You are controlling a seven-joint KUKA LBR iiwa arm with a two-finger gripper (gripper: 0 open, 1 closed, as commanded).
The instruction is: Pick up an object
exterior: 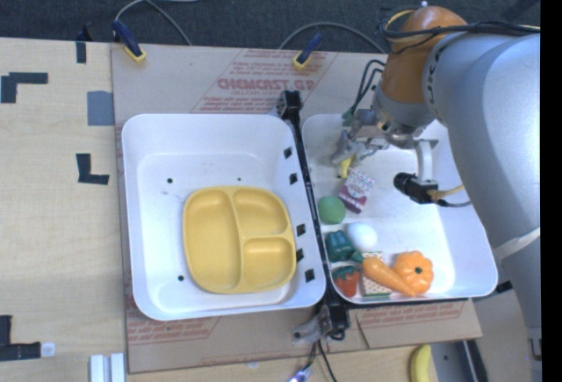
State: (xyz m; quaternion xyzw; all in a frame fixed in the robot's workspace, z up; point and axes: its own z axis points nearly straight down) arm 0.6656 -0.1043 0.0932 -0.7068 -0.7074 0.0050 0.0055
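Item 1: hand [351,154], grey arm w/ orange band, reaching in from the right and hanging low over the upper part of the right bin [465,240]. Fingers too small and cluttered to read; can't tell if apart or together, or whether anything is sitting between them.

Item 2: small packet, white w/ purple print [357,192], lying just below the hand on the bin floor.

Item 3: green ball [331,210], resting by the right bin's left wall. White egg-like piece [362,236] and teal toy [339,243] lying just below it.

Item 4: orange carrot [386,275] lying at a slant, touching small orange pumpkin [414,270], nr the bin's lower edge. Red piece [346,283] sitting left of the carrot.

Item 5: left bin [149,196] holding yellow divided plate [238,239], three compartments.

Item 6: both bins sitting on cardboard sheet [255,86] on the tabletop [53,222].
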